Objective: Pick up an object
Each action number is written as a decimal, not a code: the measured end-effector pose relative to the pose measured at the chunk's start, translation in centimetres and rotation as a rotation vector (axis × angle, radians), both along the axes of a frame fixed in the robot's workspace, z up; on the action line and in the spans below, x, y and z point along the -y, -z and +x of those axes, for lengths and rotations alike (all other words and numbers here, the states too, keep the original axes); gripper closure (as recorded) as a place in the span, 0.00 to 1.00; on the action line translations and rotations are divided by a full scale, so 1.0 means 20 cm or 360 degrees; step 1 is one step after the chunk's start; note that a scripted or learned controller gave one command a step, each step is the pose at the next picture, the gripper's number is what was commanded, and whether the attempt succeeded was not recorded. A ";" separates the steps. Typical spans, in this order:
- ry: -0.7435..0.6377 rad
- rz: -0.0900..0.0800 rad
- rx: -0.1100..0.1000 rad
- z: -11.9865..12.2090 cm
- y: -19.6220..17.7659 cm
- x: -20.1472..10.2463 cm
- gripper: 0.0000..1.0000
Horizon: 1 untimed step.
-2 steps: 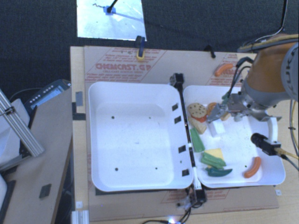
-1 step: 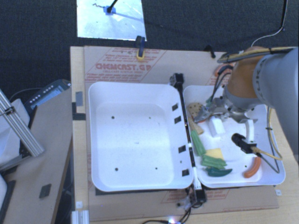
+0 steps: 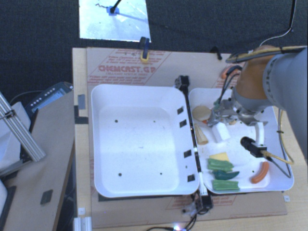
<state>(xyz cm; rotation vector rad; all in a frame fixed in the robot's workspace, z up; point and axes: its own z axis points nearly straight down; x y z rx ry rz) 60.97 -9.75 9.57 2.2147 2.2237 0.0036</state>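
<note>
Jaws, spread or pressed together I cannot tell, hang by a smooth white block (image 3: 222, 131), a round tan disc (image 3: 201, 113) beside them

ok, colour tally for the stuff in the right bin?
green pieces: 3
tan pieces: 2
white block: 1
yellow piece: 1
orange sausage: 1
Total: 8, all in the right bin
</note>
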 end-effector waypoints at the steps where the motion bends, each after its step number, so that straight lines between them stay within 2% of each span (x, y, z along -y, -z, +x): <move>1: -0.0007 0.0002 0.0011 0.02 -0.48 -0.19 1.00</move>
